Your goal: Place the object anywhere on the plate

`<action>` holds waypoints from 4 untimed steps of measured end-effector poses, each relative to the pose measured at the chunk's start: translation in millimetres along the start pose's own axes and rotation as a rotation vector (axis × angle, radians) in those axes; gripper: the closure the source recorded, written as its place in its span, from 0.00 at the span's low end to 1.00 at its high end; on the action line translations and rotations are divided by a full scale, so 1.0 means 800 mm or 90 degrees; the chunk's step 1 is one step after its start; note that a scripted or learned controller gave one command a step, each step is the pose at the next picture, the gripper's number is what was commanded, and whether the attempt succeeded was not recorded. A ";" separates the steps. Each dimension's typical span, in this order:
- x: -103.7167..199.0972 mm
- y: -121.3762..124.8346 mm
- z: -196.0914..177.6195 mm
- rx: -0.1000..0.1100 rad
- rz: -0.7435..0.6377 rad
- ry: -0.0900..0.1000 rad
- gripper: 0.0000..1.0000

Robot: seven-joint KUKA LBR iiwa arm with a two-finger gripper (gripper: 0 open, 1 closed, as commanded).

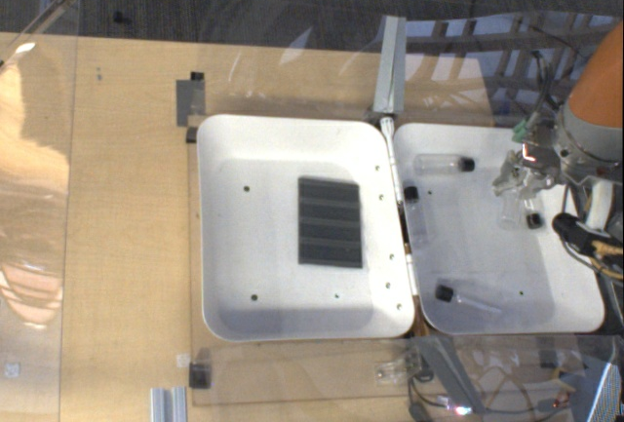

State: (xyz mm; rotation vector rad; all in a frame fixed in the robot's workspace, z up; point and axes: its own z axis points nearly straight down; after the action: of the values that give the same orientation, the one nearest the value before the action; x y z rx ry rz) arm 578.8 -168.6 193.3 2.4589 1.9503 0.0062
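A dark grey ribbed plate (pixel 330 221) lies flat in the middle of the left bin (pixel 224 215). Several clear vials with black caps lie in the right bin (pixel 575 313): one at the back (pixel 444 162), one along the left wall (pixel 416 215), one at the front (pixel 466 298). Another vial (pixel 517 211), its black cap toward the right, lies just below my gripper (pixel 524 178), which hangs over the right part of that bin. I cannot make out whether anything sits in the gripper.
A metal divider post (pixel 390 69) stands behind the gap between the bins. Black cables (pixel 585 237) hang by the arm at the right bin's right side. A transparent sheet covers the wooden bench on the left.
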 end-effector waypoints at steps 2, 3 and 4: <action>0.160 0.080 -0.115 -0.003 -0.298 0.000 1.00; 0.218 0.067 -0.130 -0.003 -0.532 0.000 1.00; 0.287 0.049 0.012 0.001 -0.440 0.001 1.00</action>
State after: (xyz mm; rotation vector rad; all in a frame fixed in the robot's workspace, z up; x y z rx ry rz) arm 669.1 45.9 184.2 1.6529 2.6693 0.0039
